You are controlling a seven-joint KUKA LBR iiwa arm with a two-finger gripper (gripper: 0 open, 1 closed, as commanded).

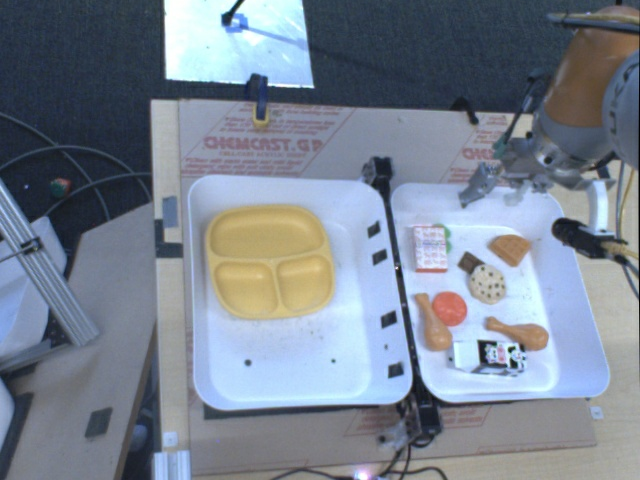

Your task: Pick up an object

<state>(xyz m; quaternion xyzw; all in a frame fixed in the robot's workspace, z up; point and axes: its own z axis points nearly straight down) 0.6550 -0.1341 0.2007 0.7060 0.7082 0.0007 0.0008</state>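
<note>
Two white bins [350, 383]. Left bin: pale yellow tray [270, 260]. Right bin: red-and-white carton [431, 249] at 10 o'clock, orange wedge [510, 249] at 2, tan cookie [487, 284] with dark spots at centre, red-orange tomato [450, 308], two orange-tan drumsticks [432, 323], black-and-white cow-patterned carton [488, 357] at 6. Arm [590, 78] grey with orange band. Bench [300, 138] tan with red lettering.

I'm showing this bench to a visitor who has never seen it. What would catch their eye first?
Probably the yellow divided tray, alone in the left bin. Next, the cluster of toy food in the right bin: a red tomato, two drumsticks, a spotted cookie and a small carton. Above that bin's far edge hangs the arm's orange band, with the claw below it.
</note>
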